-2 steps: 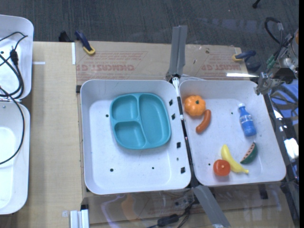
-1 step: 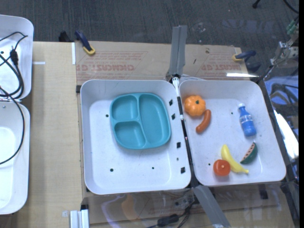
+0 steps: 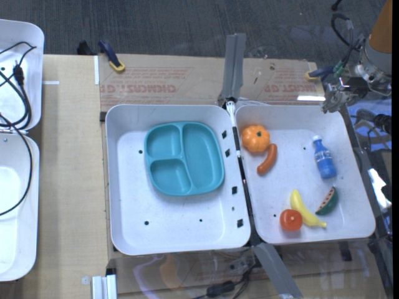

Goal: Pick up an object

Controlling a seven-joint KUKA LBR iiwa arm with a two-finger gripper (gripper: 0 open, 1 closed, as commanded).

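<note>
Hovering at upper right of frame, gripper [image 3: 335, 98] sits over back rim of right bin [image 3: 349, 232], above toys, touching none. Cannot tell gripper state; nothing seen in its grasp. Nearest candidate: blue bottle [image 3: 323, 158], just below gripper in frame, slightly left, long axis running near vertical in picture. Pumpkin [image 3: 255, 138] and sausage [image 3: 267, 159] lie further left. Banana [image 3: 305, 209], tomato [image 3: 290, 220], watermelon slice [image 3: 327, 201] cluster lower right. Judgement: short reach down-frame suits bottle.

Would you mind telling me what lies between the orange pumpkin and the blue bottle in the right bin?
In the camera view, the stretch between the pumpkin and the blue bottle is bare white bin floor; the sausage lies just below that line.
</note>
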